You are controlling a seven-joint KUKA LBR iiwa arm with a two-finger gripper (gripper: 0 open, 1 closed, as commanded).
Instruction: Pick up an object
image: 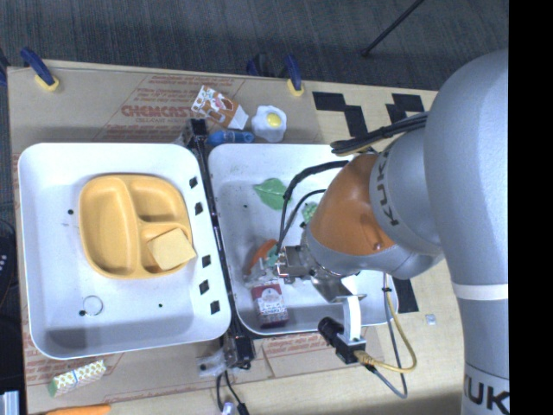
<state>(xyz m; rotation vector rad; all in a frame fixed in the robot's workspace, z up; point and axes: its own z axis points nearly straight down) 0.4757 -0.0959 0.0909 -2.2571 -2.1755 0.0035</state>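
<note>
One red packet point(270, 302) lies lengthwise toward the bin's near wall; tool point(278, 264) state unclear.

yellow tray point(112, 223); red packet point(270, 303); green leaf point(270, 191)

Two shallow white plastic bins point(43, 232), smooth, faintly glossy. Yellow divided plastic tray point(108, 223), matt. Brown printed cardboard bench sheet point(147, 102), dull. Grey arm casing point(471, 162), smooth satin; orange band point(346, 214) glossy.
</note>
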